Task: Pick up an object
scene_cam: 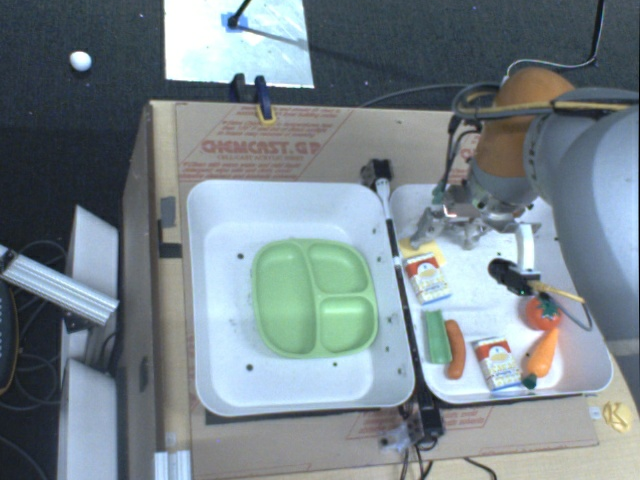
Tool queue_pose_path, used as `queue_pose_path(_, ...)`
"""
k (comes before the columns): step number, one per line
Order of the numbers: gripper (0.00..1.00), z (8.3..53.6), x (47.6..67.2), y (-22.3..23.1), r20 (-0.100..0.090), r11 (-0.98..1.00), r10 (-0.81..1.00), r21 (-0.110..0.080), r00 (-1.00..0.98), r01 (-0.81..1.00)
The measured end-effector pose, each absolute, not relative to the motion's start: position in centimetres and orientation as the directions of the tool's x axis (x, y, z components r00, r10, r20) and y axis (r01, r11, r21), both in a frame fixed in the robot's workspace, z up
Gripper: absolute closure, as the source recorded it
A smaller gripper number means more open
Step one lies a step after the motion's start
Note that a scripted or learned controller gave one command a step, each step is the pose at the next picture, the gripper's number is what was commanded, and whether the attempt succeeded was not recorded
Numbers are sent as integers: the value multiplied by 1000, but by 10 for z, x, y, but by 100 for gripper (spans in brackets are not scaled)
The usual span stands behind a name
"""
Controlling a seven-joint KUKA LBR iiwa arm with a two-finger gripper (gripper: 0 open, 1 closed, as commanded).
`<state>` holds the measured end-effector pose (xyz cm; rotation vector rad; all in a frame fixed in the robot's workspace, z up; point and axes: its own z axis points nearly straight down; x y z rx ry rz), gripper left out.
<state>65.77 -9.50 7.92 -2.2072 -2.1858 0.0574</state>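
Note:
My gripper (456, 226) is low over the far left part of the right bin (596, 373), below the orange wrist band. Just to its near left lies a small yellow piece (421, 252), touching a little white and red carton (429, 277). Nearer the front lie a green block (435, 336) and a reddish sausage (455, 349), side by side. A second carton (497, 362), an orange carrot (541, 354) and a red tomato (541, 312) sit at the bin's right. I see nothing between the gripper's jaws.
The left bin (215, 268) holds a green divided plate (313, 297). A black divider rail (396, 288) runs between the bins. The grey arm (585, 178) covers the right bin's far right corner.

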Motion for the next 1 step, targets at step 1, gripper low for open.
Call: queue_pose_path(1,0,84,610,-90,0,1,1000,1,-1,1000)
